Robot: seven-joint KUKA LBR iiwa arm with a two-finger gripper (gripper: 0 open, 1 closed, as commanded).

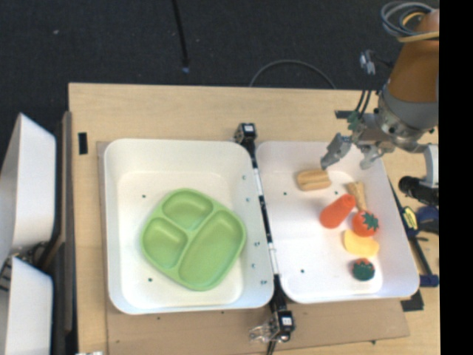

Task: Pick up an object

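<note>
- The wooden bench carries two shallow white bins side by side, joined by a black clip at the far and near ends of their shared edge.
- The left bin holds a green divided plate with three compartments, lying flat near the bin's middle.
- The right bin holds a group of small toy foods along its right half.
- The arm, grey with an orange section, comes in from the right above the far right corner of the right bin.
- The gripper hangs over the far right part of the right bin with its two fingers spread apart and nothing between them.
- A tan bread-like block lies just below and to the left of the gripper, near its left finger.
- An orange carrot-like piece lies nearer the camera, tilted, with a tan stick just beside it.
- A red tomato-like piece with a green top sits next to the carrot, touching a yellow piece below it.
- A small green and red piece lies nearest the camera, well apart from the gripper.
</note>
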